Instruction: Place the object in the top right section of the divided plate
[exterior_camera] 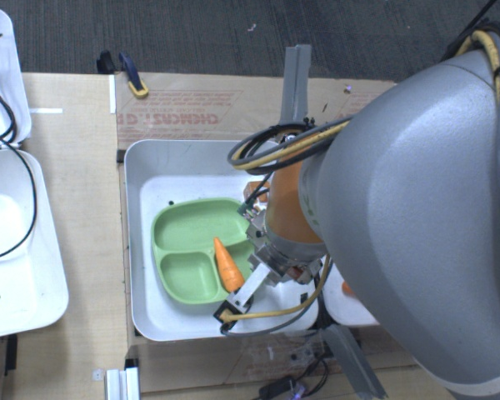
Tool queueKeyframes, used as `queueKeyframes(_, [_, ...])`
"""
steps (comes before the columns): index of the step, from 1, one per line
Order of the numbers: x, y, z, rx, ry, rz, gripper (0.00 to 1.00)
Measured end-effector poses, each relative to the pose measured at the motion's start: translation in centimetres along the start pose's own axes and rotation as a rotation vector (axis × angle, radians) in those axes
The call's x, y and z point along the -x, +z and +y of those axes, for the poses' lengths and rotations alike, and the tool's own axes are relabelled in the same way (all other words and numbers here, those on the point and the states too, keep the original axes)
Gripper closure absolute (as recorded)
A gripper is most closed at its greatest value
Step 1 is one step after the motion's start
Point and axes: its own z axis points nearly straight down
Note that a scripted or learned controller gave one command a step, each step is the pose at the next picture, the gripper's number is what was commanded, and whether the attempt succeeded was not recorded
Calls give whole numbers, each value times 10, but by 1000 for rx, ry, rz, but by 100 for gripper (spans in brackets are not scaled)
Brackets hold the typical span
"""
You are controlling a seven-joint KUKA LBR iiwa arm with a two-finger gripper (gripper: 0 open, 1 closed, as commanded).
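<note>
Tapered orange carrot point(227, 266) lies across green divided plate point(187, 240); end effector point(254, 277) grip unclear.

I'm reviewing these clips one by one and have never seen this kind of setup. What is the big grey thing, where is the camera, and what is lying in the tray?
The camera is fixed above a bench and looks down at a slant. The big grey bulk with an orange band is a robot arm reaching in from the right side of the picture. Its tool hangs low over the shallow white bin; I cannot tell how the tool stands. In that bin lies a green divided plastic plate, and a small orange carrot rests at the plate's right side, lying across a divider ridge. Nothing shows the carrot being held. A second white bin sits at the left, with a black cable looping over it.
</note>
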Motion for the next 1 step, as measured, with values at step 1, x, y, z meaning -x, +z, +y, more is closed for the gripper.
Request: queueKeyframes(1, [1, 0, 1, 1, 2, -3, 0])
